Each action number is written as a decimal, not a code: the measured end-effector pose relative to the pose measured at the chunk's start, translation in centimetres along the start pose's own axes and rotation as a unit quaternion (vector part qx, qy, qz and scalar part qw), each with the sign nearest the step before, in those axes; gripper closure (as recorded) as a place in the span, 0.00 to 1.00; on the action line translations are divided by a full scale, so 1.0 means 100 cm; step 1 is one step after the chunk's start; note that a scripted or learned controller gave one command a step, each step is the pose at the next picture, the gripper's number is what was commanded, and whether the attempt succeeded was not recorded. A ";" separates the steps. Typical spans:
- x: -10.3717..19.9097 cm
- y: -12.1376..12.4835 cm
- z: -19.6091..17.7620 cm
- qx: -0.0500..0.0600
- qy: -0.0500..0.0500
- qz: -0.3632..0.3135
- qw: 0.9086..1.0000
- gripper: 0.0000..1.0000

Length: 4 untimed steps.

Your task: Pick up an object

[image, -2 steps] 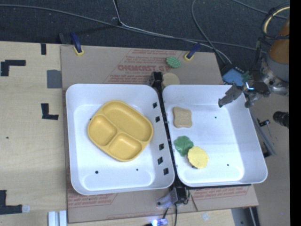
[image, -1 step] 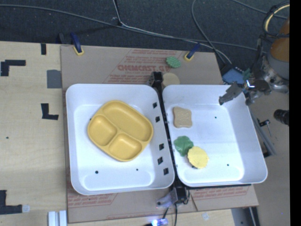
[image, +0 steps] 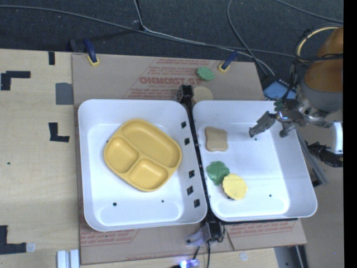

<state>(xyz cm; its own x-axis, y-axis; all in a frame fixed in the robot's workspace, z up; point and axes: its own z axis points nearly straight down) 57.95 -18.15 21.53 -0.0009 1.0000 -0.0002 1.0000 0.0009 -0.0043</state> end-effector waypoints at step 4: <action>0.010 0.007 0.061 -0.004 0.000 -0.001 1.000 1.00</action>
<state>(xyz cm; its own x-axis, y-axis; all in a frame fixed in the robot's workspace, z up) 58.66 -17.16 15.40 -0.0023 1.0000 -0.0006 1.0000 0.0023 0.0034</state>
